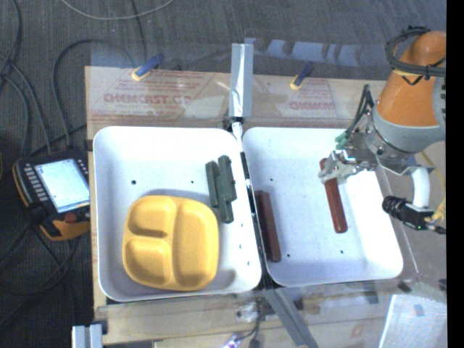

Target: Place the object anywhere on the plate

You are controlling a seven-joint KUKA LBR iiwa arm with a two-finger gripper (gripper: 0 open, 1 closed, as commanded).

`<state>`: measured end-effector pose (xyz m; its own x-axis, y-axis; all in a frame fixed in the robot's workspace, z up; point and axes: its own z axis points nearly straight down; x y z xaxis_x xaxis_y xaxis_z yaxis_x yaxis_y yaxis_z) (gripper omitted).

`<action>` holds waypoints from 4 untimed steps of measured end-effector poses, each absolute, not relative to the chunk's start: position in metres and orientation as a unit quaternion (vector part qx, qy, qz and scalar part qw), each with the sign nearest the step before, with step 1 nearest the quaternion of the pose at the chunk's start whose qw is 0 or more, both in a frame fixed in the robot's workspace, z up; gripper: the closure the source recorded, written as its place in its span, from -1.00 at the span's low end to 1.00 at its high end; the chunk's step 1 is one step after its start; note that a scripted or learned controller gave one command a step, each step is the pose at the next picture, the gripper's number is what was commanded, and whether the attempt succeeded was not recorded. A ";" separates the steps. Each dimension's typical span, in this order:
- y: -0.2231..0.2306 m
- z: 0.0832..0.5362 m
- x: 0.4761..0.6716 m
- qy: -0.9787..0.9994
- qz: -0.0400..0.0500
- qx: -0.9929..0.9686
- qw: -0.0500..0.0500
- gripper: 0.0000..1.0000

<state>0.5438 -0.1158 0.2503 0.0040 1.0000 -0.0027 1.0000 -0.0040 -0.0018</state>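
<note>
Your bench carries two shallow white bins side by side: the left bin (109,194) and the right bin (377,259). In the left bin, toward its near side, sits the plate (172,242), a yellow one with three compartments, lying flat. Just beside its upper right corner you have two dark green sticks (221,188) lying close together, roughly parallel, running away from the camera.

A dark brown stick (267,225) lies along the left wall of the right bin, close to the seam between the bins, lengthwise.

The arm (411,100) comes in from the right, its orange band high at the top right corner. Your gripper (335,170) sits low over the middle of the right bin. A reddish-brown stick (337,207) runs from the gripper toward the near side of the bin, its far end right at the fingertips, the rest lying along the bin floor. The metal of the fingers hides that far end, so you cannot tell from here whether they are apart, together or clamped on the stick.

The reddish-brown stick is well apart from the plate, in the other bin.

Outside the bins, a teach pendant (54,187) with a lit screen lies on the floor to the left
</note>
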 end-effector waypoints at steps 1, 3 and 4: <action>-0.030 0.231 0.571 0.767 -0.002 0.642 -0.001 1.00; 0.106 0.163 0.496 0.750 -0.003 0.662 -0.002 1.00; 0.106 0.164 0.497 0.750 -0.003 0.662 -0.002 -1.00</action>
